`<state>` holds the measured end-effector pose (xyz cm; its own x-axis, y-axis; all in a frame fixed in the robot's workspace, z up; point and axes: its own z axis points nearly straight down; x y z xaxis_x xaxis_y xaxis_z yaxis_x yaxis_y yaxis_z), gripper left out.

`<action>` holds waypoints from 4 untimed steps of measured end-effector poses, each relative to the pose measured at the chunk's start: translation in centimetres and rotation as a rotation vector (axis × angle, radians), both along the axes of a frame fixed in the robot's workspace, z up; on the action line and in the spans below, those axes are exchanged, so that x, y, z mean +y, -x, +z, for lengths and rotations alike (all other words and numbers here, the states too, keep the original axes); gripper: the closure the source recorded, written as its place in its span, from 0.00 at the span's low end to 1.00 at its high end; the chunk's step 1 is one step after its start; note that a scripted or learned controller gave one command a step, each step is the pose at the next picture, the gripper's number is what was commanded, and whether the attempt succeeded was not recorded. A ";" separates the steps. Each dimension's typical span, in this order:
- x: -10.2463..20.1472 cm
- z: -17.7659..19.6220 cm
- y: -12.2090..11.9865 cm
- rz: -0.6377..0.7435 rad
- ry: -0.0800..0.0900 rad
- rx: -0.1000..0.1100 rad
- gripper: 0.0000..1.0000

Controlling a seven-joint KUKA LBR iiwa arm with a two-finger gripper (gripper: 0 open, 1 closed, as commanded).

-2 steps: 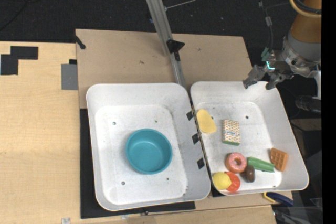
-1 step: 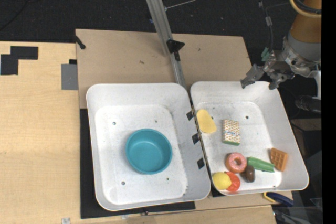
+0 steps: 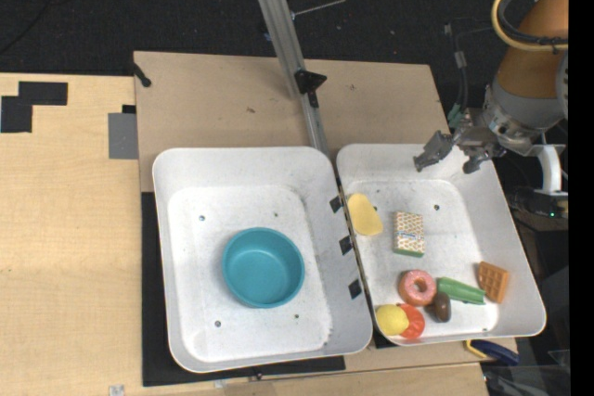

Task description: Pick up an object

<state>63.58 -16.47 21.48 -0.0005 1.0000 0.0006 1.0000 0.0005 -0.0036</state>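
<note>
Above the right bin [image 3: 520,227] on the tan bench [image 3: 213,102], the tool [image 3: 452,156] hangs open, holding nothing.

No writing can be read anywhere; the small box [image 3: 408,233] in the right bin [image 3: 520,292] bears only a blurred pattern.

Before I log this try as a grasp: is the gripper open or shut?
Open. The gripper hangs over the right bin's far edge, fingers spread, nothing between them.
</note>
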 end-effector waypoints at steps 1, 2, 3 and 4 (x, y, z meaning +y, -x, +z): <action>1.0 -5.4 0.0 0.000 0.000 0.001 0.00; 0.6 -11.5 0.7 -0.001 0.000 0.002 0.00; 0.5 -10.1 0.5 -0.001 0.001 -0.003 1.00; 1.1 -4.9 -0.4 0.000 0.001 -0.007 1.00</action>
